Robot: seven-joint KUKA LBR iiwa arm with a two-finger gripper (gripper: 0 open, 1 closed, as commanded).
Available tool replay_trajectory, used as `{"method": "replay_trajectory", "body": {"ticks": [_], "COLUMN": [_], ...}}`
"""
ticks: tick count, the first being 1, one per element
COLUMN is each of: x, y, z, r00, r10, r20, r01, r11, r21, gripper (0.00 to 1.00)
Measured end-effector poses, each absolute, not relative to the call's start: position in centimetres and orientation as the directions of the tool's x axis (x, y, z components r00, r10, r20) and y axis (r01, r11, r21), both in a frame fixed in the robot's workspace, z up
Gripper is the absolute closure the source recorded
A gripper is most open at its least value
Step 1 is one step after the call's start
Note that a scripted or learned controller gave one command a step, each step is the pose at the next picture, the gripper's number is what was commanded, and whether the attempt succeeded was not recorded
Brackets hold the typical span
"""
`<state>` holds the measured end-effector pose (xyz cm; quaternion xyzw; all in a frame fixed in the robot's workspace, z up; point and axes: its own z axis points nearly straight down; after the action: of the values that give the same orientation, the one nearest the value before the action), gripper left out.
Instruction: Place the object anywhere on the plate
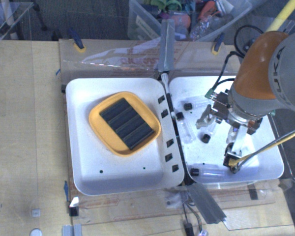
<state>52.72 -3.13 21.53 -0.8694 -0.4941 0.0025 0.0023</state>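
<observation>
Robot's gripper (219, 129) is hanging over the right bin (268, 168), fingers (204, 118) spread wide and gripping nothing.
A careless sweep across the divider (168, 132) is risking knocking the black ribbed block (127, 123) off the yellow plate (99, 116), where it is lying flat in the left bin (83, 171), well apart from the fingers, with the divider between.

Soft overhead light, slight blur, low resolution

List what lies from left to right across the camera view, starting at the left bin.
The left bin → yellow plate carrying a black ridged block → small black piece in the right bin → gripper.
</observation>
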Motion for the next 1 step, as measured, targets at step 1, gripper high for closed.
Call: {"method": "replay_trajectory", "body": {"ticks": [1], "x": [51.27], "y": [-2.87], "z": [21.82], "r00": [0.545], "r10": [0.838], "r20": [-0.002], "r01": [0.838], "r11": [-0.545], "r21": [-0.007], "gripper": [0.0]}}
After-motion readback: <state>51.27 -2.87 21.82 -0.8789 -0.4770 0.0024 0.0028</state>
